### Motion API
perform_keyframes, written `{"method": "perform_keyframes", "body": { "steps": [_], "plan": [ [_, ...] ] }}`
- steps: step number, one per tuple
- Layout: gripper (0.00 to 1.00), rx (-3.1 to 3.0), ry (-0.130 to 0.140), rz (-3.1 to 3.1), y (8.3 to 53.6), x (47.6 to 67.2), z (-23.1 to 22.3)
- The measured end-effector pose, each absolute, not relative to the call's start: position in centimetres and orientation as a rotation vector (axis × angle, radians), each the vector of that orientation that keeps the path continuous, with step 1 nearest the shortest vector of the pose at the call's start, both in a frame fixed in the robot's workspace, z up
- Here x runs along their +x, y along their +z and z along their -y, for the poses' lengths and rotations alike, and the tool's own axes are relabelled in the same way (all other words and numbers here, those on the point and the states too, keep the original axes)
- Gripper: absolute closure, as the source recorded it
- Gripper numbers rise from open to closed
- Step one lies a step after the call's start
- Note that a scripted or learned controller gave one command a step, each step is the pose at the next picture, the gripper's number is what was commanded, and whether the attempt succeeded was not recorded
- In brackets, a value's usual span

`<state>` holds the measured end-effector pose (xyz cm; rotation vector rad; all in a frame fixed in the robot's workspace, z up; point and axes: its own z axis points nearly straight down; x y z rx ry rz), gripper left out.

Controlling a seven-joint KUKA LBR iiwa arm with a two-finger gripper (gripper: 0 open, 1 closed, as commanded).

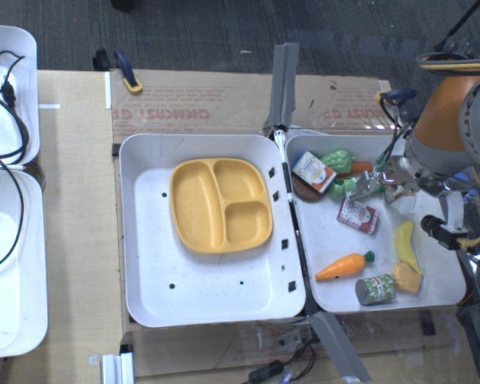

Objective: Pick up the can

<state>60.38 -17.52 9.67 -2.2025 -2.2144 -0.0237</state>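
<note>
The can point(376, 289), green with a pale end, lies on its side near the front edge of the right bin point(440, 294). It rests between an orange carrot point(342, 266) and a yellow wedge point(410, 278). My gripper point(383, 185) hangs over the back half of the same bin, well behind the can and apart from it. It is just above a small red-and-white packet point(358, 214). The grey arm with its orange band point(444, 114) comes in from the right.
A banana point(405, 244) lies right of the packet. A red-and-white carton point(313, 171) and green vegetables point(339, 163) crowd the right bin's back left corner. The left bin point(144, 286) holds a yellow divided plate point(222, 204). A grey divider point(283, 86) stands between the bins.
</note>
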Motion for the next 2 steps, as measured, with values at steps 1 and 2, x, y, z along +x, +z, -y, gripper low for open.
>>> {"method": "perform_keyframes", "body": {
  "steps": [1,2],
  "plan": [
    [0.0,-2.329,-0.009,2.023,9.0,63.3,17.8],
    [0.0,-2.151,-0.013,2.276,12.8,61.6,18.9]
  ]
}}
